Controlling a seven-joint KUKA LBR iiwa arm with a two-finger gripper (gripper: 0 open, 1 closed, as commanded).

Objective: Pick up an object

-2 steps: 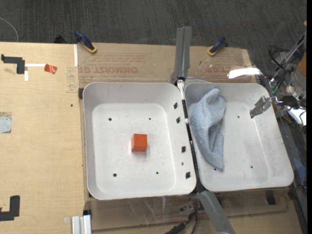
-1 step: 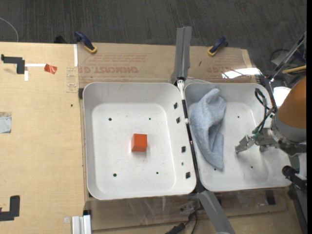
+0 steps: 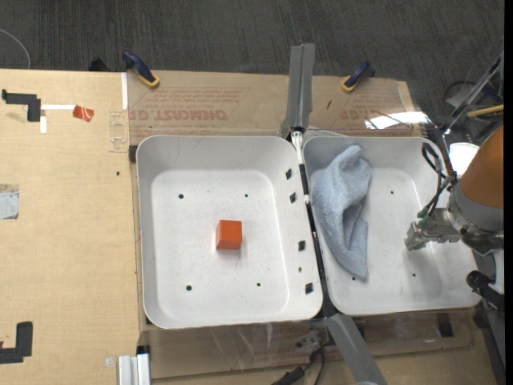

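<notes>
**A:** Where do we find the things we might lift?

**B:** We see an orange block (image 3: pixel 229 235) lying flat in the left bin (image 3: pixel 160 311), a little toward six o'clock from that bin's middle, well apart from every wall. In the right bin (image 3: pixel 385 299) a grey-blue cloth (image 3: pixel 345 211) lies crumpled along the nine o'clock side, running from near twelve o'clock down toward six, its edge close to the divider between the bins.

**A:** And the arm?

**B:** It enters at three o'clock. We see the gripper (image 3: pixel 420 235) low over the right bin's floor, near its three o'clock wall, with the orange band (just above the wrist) at the frame's edge. The cloth lies well apart from it, at its nine o'clock, and nothing shows between its tips. Whether the pincer stands apart or together, we cannot tell at this size.
</notes>
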